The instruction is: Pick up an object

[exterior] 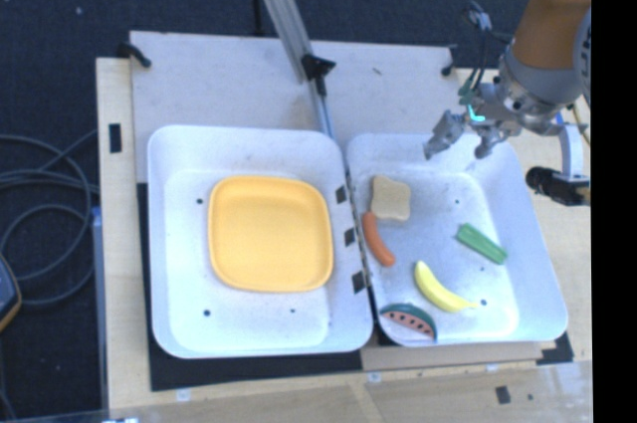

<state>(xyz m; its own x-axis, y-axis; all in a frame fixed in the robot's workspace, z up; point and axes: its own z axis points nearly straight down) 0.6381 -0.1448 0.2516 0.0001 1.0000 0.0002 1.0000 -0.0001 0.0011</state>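
Observation:
My gripper (463, 142) hangs over the far edge of the right bin (532, 257), fingers spread open with nothing between them. In that bin lie a tan bread slice (390, 199), an orange hot dog (377, 239), a green stick (482, 244), a yellow banana (441, 288) and a watermelon slice (409, 320) at the near rim. The bread slice is the closest of these to the gripper, below and to its left.
The left bin (179, 162) holds a yellow square plate (270, 233). A slanted metal pole (284, 3) runs down to the divide between the bins. Cables lie on the dark floor at far left.

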